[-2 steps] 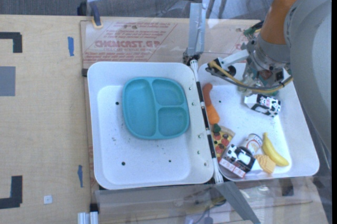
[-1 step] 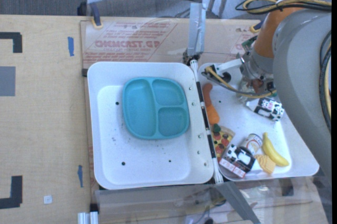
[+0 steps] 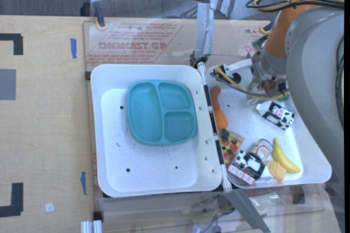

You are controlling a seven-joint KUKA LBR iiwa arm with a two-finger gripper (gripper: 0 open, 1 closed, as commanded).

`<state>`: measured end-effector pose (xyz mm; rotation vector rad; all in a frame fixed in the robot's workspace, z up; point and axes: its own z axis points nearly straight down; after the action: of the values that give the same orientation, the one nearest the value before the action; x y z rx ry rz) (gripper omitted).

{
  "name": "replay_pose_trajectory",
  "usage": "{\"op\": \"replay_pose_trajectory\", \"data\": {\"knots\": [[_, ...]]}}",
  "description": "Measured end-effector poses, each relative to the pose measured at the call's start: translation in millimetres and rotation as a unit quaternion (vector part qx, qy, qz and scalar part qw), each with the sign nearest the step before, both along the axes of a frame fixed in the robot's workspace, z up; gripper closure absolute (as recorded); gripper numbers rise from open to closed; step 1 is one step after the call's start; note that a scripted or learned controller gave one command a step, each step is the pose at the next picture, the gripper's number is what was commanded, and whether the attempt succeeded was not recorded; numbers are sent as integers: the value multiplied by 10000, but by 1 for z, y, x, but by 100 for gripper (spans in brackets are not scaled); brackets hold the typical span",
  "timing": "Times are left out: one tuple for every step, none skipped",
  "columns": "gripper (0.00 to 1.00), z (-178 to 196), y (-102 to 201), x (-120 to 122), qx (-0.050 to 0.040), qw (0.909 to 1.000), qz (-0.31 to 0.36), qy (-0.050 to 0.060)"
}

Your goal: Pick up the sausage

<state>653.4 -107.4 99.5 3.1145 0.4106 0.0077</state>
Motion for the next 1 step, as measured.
{"op": "replay_pose_trajectory", "data": {"knots": [[0, 0, 1, 0, 2, 10000, 3, 3]]}}
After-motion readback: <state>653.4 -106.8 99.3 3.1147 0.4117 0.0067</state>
